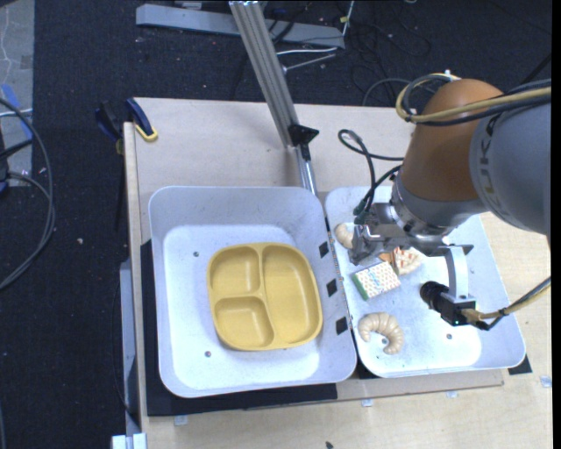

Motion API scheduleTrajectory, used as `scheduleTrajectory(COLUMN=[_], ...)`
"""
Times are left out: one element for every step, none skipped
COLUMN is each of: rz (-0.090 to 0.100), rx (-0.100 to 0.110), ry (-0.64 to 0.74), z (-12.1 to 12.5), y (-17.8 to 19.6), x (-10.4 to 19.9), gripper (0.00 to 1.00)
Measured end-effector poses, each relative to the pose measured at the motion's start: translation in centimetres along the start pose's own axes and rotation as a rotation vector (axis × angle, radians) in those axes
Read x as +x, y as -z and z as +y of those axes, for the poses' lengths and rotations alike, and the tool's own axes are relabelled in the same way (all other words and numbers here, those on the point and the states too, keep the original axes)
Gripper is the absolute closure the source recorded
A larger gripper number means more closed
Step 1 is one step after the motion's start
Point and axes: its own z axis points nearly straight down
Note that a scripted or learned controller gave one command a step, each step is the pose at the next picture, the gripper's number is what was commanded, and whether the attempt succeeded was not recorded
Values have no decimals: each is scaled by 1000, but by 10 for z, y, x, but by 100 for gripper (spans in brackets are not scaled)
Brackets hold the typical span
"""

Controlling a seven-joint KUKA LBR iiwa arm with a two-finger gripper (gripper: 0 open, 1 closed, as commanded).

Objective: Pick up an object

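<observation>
Resting flat, speckled white-green block [378,280]

My bench [219,140] is a pale, cream-coloured board, and it sits on a dark speckled carpet [70,263] that fills the left side and the top of what I see. Black cables [22,188] loop across that carpet at the left, and more wires [302,48] tangle near a grey metal bar [219,19] lying flat along the top. A slim aluminium post [267,70] leans in from above and meets the bench near its far edge. A blue clamp with a yellow tip [140,121] grips the far left corner of the board. The light is even and soft.
</observation>
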Motion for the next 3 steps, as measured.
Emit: scheduleTrajectory(rz=[0, 0, -2], rx=[-3, -2, -1], ry=[0, 0, -5], z=[21, 40, 39], y=[5, 9, 8], x=[48, 96, 93], gripper=[100, 100, 0])
